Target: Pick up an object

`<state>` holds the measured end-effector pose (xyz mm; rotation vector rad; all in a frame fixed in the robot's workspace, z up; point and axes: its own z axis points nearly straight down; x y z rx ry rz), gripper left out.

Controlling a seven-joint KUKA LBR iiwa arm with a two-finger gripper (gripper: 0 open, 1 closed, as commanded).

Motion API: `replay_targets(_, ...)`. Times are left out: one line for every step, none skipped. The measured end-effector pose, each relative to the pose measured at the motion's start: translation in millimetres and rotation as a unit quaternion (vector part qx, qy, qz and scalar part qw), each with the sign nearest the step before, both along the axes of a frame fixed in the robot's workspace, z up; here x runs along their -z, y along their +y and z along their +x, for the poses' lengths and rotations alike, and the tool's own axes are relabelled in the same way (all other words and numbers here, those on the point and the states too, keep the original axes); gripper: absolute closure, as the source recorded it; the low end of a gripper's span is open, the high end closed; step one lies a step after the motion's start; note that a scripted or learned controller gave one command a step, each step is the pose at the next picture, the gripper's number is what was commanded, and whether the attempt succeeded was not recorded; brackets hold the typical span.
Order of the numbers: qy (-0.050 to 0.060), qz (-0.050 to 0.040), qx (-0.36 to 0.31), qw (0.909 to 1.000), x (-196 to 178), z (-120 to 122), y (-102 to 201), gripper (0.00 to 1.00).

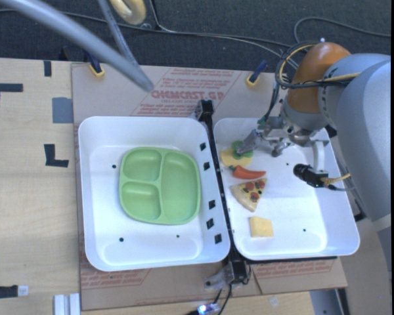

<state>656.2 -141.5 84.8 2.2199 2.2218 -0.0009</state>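
I see two bins side by side on the worktop. The left bin holds a divided plate. In the right bin, a pepper lies behind a pizza slice, with a cheese piece in front of that. The gripper sits at the bin's back-left, over a flat piece.

The 2 bins are white, the left bin holding a pale green divided plate and the right bin a red chili pepper, a tan pizza slice dotted red and dark, a yellow cheese block and a yellow-and-green piece. The arm is grey with an orange band, and its gripper is grey metal. Beneath lies brown cardboard with red lettering, on a light wooden bench marked with dark tape.
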Motion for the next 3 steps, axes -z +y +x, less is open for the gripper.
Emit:
replay_targets(-0.001,0.0010,-0.001,1.0000,-15,2,2,1.00)
replay_targets(-0.002,0.0007,-0.001,1.0000,-64,9,11,1.00)
replay_targets(-0.001,0.0008,0.000,1.0000,-107,8,12,1.00)
